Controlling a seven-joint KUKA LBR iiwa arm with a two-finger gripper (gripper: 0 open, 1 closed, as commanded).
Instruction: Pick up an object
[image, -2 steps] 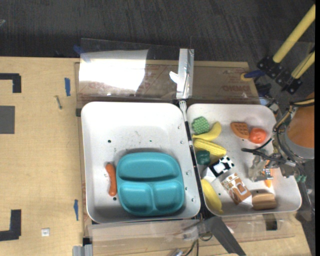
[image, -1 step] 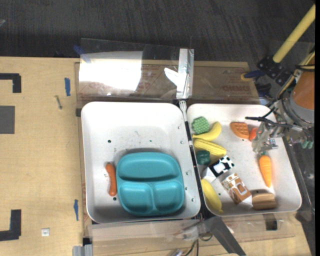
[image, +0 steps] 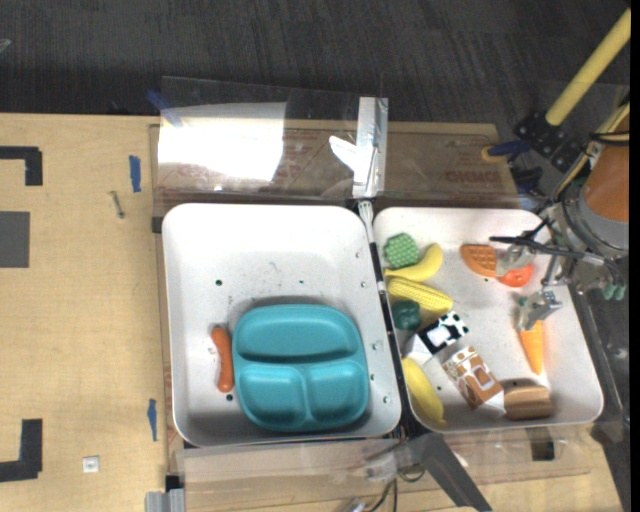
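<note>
Brown loaf (image: 527, 401) beside unreadable printed box (image: 474, 377), end effector (image: 537, 310) over carrot (image: 534, 346), grip state unclear.

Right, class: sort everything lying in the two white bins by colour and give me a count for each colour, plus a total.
Teal or green: 3, the divided tray, green piece, small teal piece
Yellow: 3, banana, corn, yellow piece
Orange or red: 4, sausage, waffle piece, red-orange piece, carrot
Brown: 2, box, bread roll
Black and white: 1, small block
Total: 13
</note>
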